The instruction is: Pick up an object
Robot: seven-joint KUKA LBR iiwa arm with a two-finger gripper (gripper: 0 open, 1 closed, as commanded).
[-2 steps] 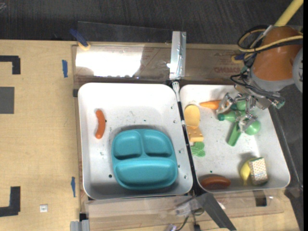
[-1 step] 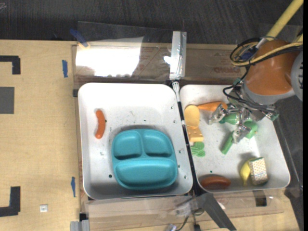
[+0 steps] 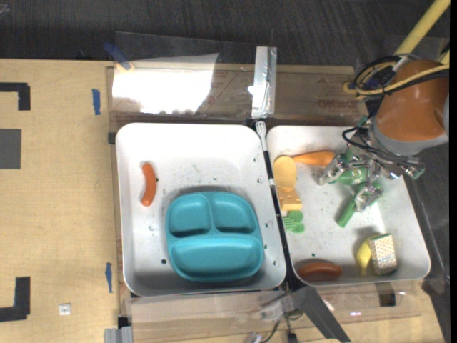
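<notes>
Orange is the band above my wrist, hanging over the right bin point(image 3: 418, 227) at its far right corner; my fingers point(image 3: 360, 181) reach down below it, metal and spread over a green stick-shaped toy point(image 3: 348, 211); whether they are released or clenched on it I cannot tell, since the metal and the green run together from above. Near them, toward the far rim, lies an orange carrot point(image 3: 314, 158), its blunt end just beside a yellow-orange corn-like toy point(image 3: 287, 183) that runs along the bin's left wall, with a green leafy bit point(image 3: 294, 224) at its near end; at the near rim sits a brown oval thing point(image 3: 319, 269), and near the right corner a yellow piece point(image 3: 363, 256) touches a pale patterned block point(image 3: 383, 252).

White too is the left bin point(image 3: 136, 148); it holds a teal divided tray point(image 3: 213, 234), upside up, filling its near half, and an orange sausage point(image 3: 148, 183) well apart by the left wall; both bins rest side by side on the bench point(image 3: 53, 191).
</notes>
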